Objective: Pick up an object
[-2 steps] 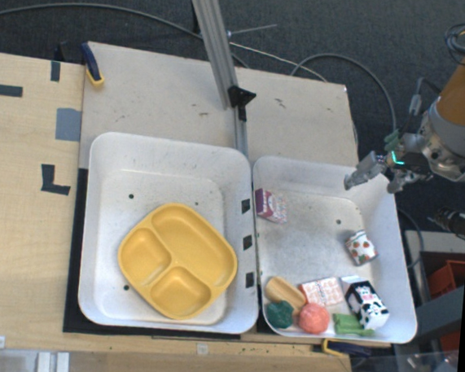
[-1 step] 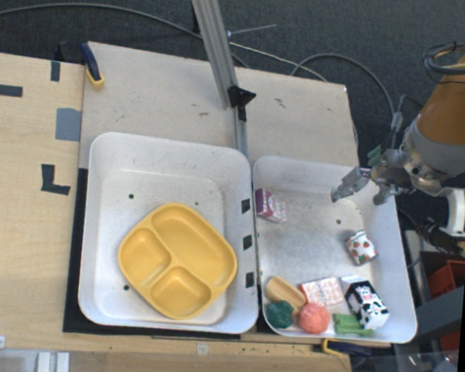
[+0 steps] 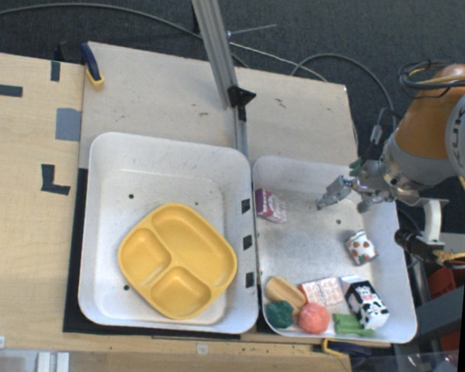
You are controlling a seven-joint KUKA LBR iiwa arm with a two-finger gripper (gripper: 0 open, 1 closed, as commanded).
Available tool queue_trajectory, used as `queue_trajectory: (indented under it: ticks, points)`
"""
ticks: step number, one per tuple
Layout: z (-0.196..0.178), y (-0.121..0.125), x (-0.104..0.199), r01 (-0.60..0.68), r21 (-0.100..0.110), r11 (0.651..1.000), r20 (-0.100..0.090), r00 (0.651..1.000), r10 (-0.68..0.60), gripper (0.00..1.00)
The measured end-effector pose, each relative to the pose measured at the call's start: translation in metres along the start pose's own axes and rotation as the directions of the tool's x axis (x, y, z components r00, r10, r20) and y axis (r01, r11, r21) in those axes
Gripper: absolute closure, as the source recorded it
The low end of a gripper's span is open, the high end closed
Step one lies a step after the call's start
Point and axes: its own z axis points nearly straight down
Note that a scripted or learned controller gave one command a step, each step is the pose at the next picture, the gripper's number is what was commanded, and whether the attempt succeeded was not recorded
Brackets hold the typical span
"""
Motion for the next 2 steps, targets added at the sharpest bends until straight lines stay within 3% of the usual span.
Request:
queue_trajectory:
  ticks: [1, 2]
  points:
    - [0.046, 0.002, -0.005, -0.001, 0.0, 1.0, 0.001, 1.0, 0.001, 0.0]
    - [0.033, 0.003, -0.004, 0.002, -0.004, 1.0, 0.0, 1.0, -0.002, 1.0]
